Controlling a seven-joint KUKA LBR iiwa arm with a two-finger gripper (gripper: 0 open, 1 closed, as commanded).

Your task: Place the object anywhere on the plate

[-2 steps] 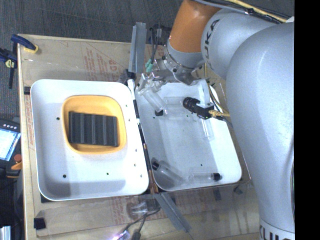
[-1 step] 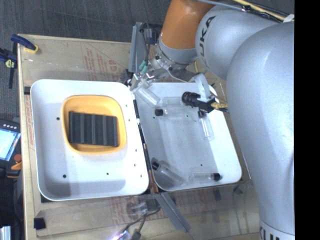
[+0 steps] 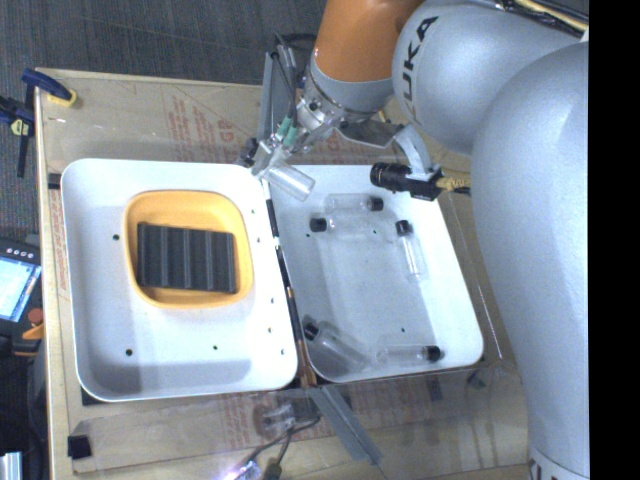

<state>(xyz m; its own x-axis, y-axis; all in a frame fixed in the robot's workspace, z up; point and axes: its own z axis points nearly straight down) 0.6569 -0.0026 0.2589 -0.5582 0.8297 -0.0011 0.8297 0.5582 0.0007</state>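
At the near edge of the worktop (image 3: 180, 428) a few wires (image 3: 275, 423) lie in a small bunch. Just past them two white bins sit side by side. The left bin (image 3: 100, 358) holds a yellow plate (image 3: 185, 208), and a dark block with ridges (image 3: 188, 258) lies in the middle of the plate. The right bin (image 3: 455, 318) holds a few see-through tubes with black caps. One tube (image 3: 335, 346) lies in the near left corner of the right bin. Another one (image 3: 410, 353) lies along the near side, with its black cap to the right. A third tube (image 3: 413, 258) lies farther back on the right side. Some more see-through pieces (image 3: 350, 208) with black caps lie near the far side of that bin. Way off at the left edge of the worktop there is a small screen (image 3: 15, 288). The big grey arm (image 3: 520, 168) comes in from the right, with its orange band (image 3: 365, 28) at the far side. The tool (image 3: 268, 154) hangs over the far edge of the bins, right where the two bins meet. A clear tube (image 3: 290, 180) sits just beside the tip of the tool, at the far left corner of the right bin. It is tilted, and it is not on the plate. I cannot tell if the tool is open or closed, or if it has the clear tube. A blue clamp (image 3: 50, 86) sits at the far left corner of the worktop.
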